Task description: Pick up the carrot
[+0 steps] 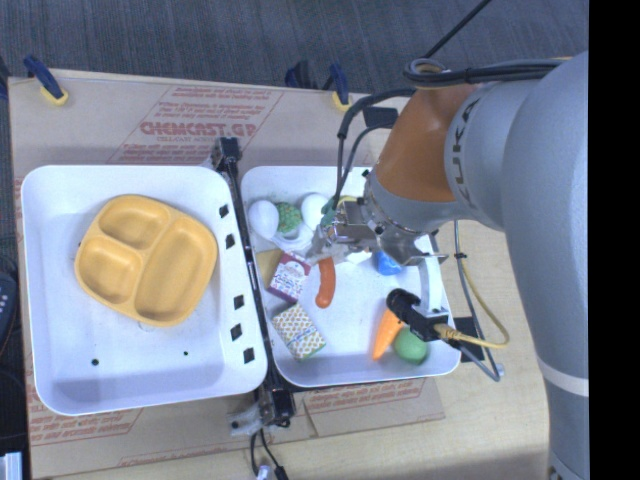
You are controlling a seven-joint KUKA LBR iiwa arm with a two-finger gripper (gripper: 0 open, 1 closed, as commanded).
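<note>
While the carrot [384, 338] lies apart from the hand [335, 238], its grip cannot be told.

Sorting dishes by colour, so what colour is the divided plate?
Yellow all over. The divided plate shows best in the camera view.

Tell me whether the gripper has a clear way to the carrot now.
Probably yes. The carrot lies uncovered near the front wall of the right bin; the gripper hangs over the bin's middle. A green ball close beside the carrot may crowd the grasp.

"CHEMCAST GP" in red on brown board [118, 108], "KU" on arm [520, 138]
</note>
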